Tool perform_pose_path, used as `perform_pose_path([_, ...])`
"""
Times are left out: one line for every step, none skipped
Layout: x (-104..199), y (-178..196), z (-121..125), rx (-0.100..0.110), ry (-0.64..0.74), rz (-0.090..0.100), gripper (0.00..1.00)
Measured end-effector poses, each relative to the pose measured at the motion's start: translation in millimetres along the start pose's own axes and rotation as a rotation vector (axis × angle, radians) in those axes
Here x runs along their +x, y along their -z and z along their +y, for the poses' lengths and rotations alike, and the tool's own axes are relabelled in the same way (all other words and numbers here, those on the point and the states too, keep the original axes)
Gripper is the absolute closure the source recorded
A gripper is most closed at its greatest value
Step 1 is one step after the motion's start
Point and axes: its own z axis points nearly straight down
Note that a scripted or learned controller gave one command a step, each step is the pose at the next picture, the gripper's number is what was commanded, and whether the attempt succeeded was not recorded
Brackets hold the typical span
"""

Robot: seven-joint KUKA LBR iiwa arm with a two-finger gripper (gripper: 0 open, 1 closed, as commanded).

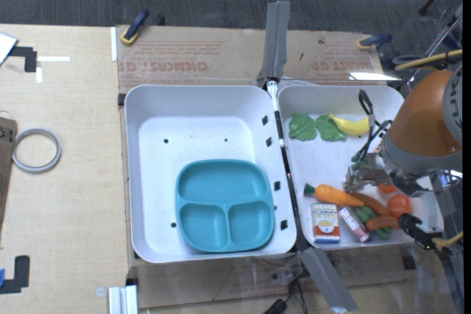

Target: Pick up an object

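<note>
**Orange toy carrot lies under the lowered gripper in the right bin**

Orange toy carrot (340, 195), a tapered plastic piece with a green leafy end pointing left, is seen lying near the middle of the right shallow white bin (294, 158). The two-finger metal gripper (358, 176) is positioned directly above the carrot's thicker end, just beside or touching it; contact cannot be confirmed. Whether the gripper is spread or pressed together cannot be told, since it is tangled visually with dark cables and the wrist. Nothing is clearly seen pinched in it.

Just right of the gripper, a round red toy tomato (398, 204) is partly hidden by the grey wrist, and a small orange-red piece (387, 188) is seen above it. In front of the carrot, a small white and orange printed carton (324, 223) is laid flat, with a pink-red tube-shaped item (355, 225) and a green toy vegetable (366, 218) beside it. At the bin's far end, two green leafy plastic pieces (302, 126) and a yellow toy banana (350, 124) are placed.

In the left shallow white bin (140, 158), a teal three-compartment plastic plate (224, 204) is set. A roll of clear tape (32, 149) is seen on the wooden bench (66, 232) at the far left.
</note>
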Motion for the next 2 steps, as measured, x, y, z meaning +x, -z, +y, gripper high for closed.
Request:
perform_pose_path([71, 191, -16, -0.001, 0.432, -0.001, 1.00])
perform_pose_path([82, 323, -7, 0.000, 0.140, -0.002, 1.00])
